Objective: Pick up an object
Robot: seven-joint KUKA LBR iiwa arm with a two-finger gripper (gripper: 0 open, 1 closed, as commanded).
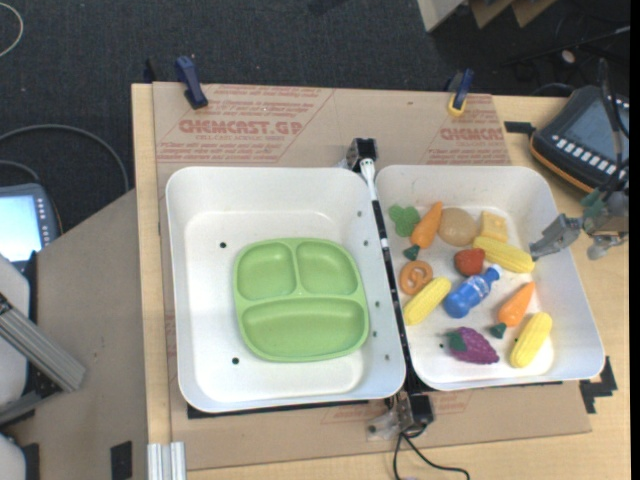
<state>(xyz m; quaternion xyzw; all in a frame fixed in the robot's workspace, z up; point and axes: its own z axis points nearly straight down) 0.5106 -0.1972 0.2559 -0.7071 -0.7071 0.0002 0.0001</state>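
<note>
Overhead view of the bench, with two white bins side by side on a brown board. The left bin [190, 298] holds a green divided tray [298, 299], lying flat near its centre. The right bin [575, 318] holds a scatter of toy foods, any of which could serve as the object to pick up. At the far end lie a green piece [403, 217], an upright-slanted carrot [427, 225], a tan potato [458, 226] and a pale yellow block [492, 225]. Below them are a corn cob [504, 254], a red piece [469, 262] and a pretzel [416, 275]. Nearer the camera lie a second corn cob [427, 300], a blue bottle [470, 293] touching it, an orange carrot [516, 303], a third corn cob [530, 338] and a purple bunch of grapes [472, 345].

My gripper [556, 236] enters at the right edge of the view, over the right rim of the right bin (just beside the first corn cob, apart from it as far as the slant allows me to judge). One grey finger [552, 236] points toward the bin's interior; nothing lies between my fingers, and I cannot tell whether they stand open or closed. Two clamps, one blue [190, 80] and one yellow-and-blue [460, 90], grip the board's far edge.
</note>
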